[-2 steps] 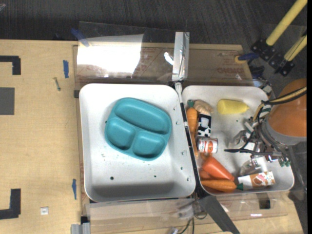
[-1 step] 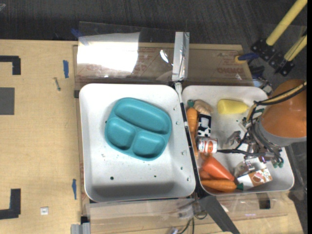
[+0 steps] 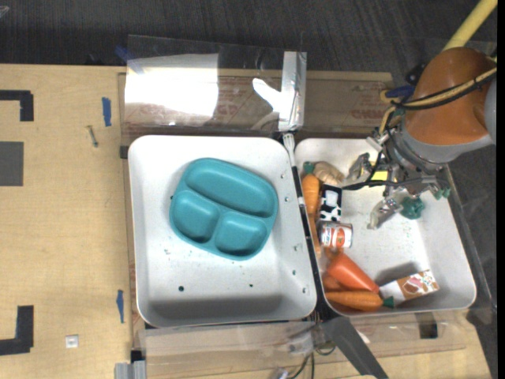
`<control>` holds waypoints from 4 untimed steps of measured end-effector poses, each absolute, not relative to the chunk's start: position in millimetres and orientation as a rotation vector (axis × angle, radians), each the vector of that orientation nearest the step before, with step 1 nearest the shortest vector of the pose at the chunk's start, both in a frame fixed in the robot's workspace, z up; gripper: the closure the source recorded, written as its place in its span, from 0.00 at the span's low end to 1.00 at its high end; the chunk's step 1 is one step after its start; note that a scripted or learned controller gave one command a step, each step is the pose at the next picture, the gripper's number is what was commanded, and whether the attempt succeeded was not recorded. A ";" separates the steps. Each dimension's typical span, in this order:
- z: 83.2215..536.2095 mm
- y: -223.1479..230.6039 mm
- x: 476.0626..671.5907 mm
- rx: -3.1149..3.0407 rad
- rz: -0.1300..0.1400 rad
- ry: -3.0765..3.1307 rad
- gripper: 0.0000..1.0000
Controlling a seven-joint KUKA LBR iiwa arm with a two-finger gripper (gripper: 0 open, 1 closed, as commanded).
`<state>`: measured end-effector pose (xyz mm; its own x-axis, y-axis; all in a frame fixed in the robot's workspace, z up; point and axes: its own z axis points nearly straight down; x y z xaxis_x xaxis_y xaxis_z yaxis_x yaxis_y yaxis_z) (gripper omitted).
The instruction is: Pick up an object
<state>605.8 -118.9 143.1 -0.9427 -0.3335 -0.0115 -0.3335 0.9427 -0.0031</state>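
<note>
My gripper [image 3: 388, 210] hangs low over the upper middle of the right bin [image 3: 442, 247], under the orange band of the arm [image 3: 451, 93]. A small teal object [image 3: 413, 206] lies just right of it, touching or nearly so. Along the bin's left side lie an orange carrot [image 3: 311, 194], a black-and-white box [image 3: 331, 204] and a red can [image 3: 336, 235]. A pointed orange piece [image 3: 348, 271] and a second carrot [image 3: 355, 298] lie at the front left. A small brown and white carton [image 3: 415, 284] lies at the front right.
The left bin [image 3: 158, 275] holds a teal divided tray [image 3: 223, 206]. A tan object [image 3: 327, 170] sits at the right bin's back left corner. Cables [image 3: 371, 178] trail from the wrist over that bin. A clear plastic sheet [image 3: 205, 89] stands behind the bins.
</note>
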 end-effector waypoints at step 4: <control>90.0 -120.7 507.6 -0.992 -0.005 2.970 0.00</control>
<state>507.6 -120.7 90.0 -0.7991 -0.6011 -0.0084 -0.6011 0.7991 -0.0062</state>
